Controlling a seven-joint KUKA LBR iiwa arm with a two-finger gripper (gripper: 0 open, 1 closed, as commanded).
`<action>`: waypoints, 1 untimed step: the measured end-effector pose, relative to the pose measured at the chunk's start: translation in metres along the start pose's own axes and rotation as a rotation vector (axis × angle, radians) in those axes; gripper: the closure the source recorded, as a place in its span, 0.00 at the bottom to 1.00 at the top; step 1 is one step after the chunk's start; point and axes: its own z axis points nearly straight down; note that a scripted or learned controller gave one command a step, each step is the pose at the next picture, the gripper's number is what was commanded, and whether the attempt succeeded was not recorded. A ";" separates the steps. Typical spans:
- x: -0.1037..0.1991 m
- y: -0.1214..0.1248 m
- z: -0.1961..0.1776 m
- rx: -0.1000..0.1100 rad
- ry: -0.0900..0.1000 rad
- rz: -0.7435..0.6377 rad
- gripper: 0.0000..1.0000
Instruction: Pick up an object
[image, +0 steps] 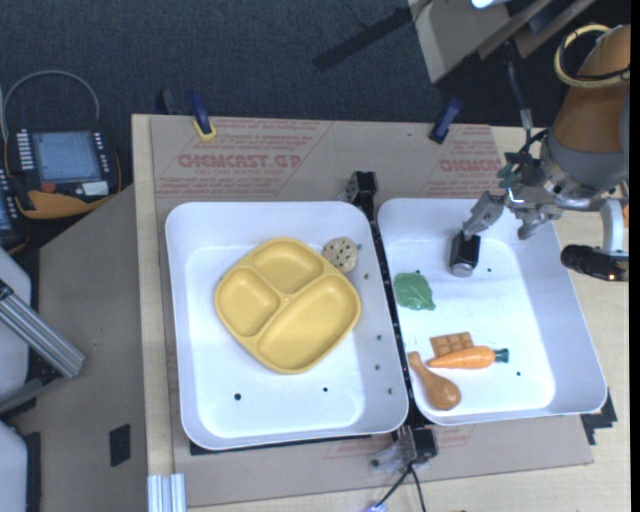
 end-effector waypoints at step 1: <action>0.001 0.002 -0.009 -0.014 -0.002 -0.003 0.00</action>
